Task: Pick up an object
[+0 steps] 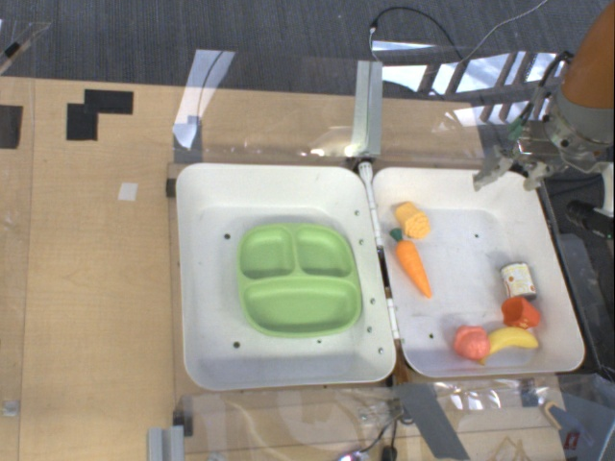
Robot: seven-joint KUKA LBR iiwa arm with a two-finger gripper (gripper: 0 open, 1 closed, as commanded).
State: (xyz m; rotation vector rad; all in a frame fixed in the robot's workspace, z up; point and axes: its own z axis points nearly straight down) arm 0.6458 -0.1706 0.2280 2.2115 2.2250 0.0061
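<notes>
Up at the far right corner, the gripper (506, 166) hangs over the back rim of the right bin (452, 353), below the arm's orange band (588, 75). From where I stand its tips are thin and blurred against the clear sheeting behind, so whether it is parted or closed I cannot tell; nothing shows in its grasp.

Everything to be picked lies forward of it in that bin. Nearest are the corn cob (413, 221) and the carrot (413, 267), close together near the bin's left wall, the carrot slanting toward the front. Against the right wall sits a small can (517, 279), with an orange cup (520, 311) just in front of it, touching or nearly so. A banana (512, 340) lies beside the cup at the front right, and a pink round piece (471, 343) rests against the banana's left end.

Bare white floor runs through the bin's middle and back, well apart from all the items.

Across the divider, the left bin (207, 257) holds a green divided plate (298, 279) near its centre, with open floor all round.
</notes>
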